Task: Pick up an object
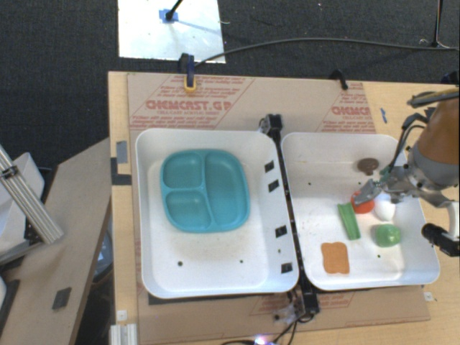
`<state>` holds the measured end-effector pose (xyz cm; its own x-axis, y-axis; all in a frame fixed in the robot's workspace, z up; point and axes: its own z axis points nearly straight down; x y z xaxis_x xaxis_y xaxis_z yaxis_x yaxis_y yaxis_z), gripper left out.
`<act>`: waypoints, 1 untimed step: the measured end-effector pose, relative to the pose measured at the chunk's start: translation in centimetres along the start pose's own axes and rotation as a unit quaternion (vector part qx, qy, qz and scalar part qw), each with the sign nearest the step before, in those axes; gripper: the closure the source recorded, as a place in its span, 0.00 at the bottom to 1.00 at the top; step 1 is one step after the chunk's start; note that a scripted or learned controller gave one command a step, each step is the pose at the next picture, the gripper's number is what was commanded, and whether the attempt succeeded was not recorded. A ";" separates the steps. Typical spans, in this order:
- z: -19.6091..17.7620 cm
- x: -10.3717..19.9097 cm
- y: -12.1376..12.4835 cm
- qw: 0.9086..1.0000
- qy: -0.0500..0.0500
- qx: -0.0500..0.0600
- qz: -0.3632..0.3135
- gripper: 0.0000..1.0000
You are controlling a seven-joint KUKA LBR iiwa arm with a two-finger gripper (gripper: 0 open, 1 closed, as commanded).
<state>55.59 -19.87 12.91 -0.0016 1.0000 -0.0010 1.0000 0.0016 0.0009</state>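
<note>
Objects for picking are lying in the right bin (316,149), and the arm (438,139) is reaching over this bin from the right side. Its gripper (375,191) is sitting low in the middle of the bin, just above a small red and orange piece (363,205) and touching or almost touching it. Whether the claw is open or closed I cannot tell, because it is small and partly blurred; nothing is seen clearly between its tips, so I am not saying that it is holding anything.

A white piece (386,209) is lying just to the right of the red one, and a green stick (349,221) is lying just to the left, tilted along the length of the bin. A round green piece (387,235) is resting nearer to the front wall, and an orange flat piece (335,257), like a slice of toast, is lying near the front left corner. A small brown disc (368,165) is sitting apart, towards the back.

In the left bin (147,192) a teal divided plate (205,190) is lying alone, well apart from the arm.

In my judgement the arm is aiming at the red piece because it is lying in the open middle. The crowded neighbours are making this grasp risky: the tips could be pushing the white piece or the stick aside.
</note>
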 end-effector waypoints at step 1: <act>2.1 -0.1 0.1 1.000 0.000 -0.002 0.000 0.00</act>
<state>55.71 -19.93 10.76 -0.0011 1.0000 -0.0018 1.0000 0.0011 0.0050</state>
